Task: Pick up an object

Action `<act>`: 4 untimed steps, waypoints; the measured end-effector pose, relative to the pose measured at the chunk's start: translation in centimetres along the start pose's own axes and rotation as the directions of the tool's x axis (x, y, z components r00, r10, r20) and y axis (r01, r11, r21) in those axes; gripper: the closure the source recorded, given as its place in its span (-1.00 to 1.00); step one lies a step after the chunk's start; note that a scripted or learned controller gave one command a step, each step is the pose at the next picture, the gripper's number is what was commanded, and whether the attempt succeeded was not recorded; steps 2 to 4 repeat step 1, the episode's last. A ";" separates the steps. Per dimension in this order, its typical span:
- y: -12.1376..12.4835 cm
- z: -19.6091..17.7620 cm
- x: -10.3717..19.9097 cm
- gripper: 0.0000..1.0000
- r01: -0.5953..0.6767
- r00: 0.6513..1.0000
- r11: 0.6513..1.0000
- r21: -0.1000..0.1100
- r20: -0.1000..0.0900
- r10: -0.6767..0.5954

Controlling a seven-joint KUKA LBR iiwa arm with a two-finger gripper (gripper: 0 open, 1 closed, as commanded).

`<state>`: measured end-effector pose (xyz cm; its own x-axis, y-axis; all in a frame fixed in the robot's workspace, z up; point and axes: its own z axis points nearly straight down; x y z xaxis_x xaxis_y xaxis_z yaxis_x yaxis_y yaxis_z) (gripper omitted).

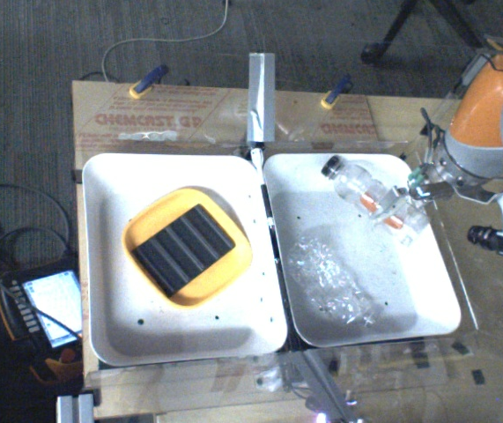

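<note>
Diagonally, clear bottle (355, 183), cap up-left, base toward gripper (407, 203); grip state unclear

two bins sit side by side on the counter (92, 104), touching along their inner walls. left bin (101, 236): a ribbed tray (188, 245) lies at its centre, turned at a slant. right bin (436, 298): a bottle (350, 180) lies on its side near the far wall; crumpled film (326, 278) lies nearer the front, left of centre. the pincer (403, 208) sits over the right bin's far right corner, just right of the bottle, with the arm (480, 122) entering from the right. two clamps (148, 80) grip the counter's far edge, behind the bins.
</note>
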<state>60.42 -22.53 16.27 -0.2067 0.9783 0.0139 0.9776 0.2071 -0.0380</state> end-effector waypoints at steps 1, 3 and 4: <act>5.4 -2.1 2.1 1.00 0.208 0.978 0.978 0.027 -0.001 -0.208; 5.4 -2.1 2.1 1.00 0.208 0.978 0.978 0.027 -0.001 -0.208; 5.4 -2.1 2.1 1.00 0.208 0.978 0.978 0.027 -0.001 -0.208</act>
